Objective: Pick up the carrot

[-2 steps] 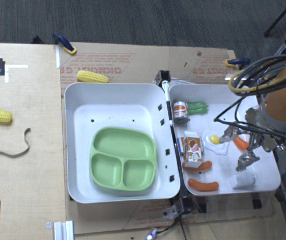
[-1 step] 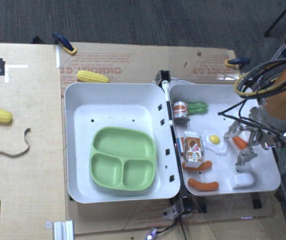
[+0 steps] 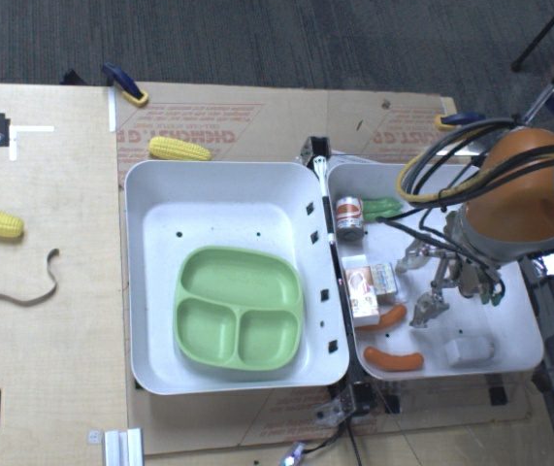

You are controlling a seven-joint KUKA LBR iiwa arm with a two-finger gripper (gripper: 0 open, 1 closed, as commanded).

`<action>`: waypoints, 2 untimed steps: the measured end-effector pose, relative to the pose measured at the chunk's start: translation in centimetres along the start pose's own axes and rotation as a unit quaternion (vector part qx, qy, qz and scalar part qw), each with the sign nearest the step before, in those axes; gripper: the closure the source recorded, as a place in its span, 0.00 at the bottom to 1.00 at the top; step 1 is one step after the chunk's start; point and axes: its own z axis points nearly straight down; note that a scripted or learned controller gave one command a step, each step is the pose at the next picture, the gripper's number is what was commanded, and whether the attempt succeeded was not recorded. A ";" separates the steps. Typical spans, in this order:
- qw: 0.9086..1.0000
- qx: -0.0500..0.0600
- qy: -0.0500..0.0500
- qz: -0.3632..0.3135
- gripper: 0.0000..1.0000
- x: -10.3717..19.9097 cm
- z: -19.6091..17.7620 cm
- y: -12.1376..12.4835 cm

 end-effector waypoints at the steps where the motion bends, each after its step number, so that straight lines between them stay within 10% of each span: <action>1: 0.999 0.001 0.000 -0.046 0.00 2.1 -4.4 -7.3; 2: 0.987 0.001 0.001 -0.160 0.00 4.2 0.1 -0.1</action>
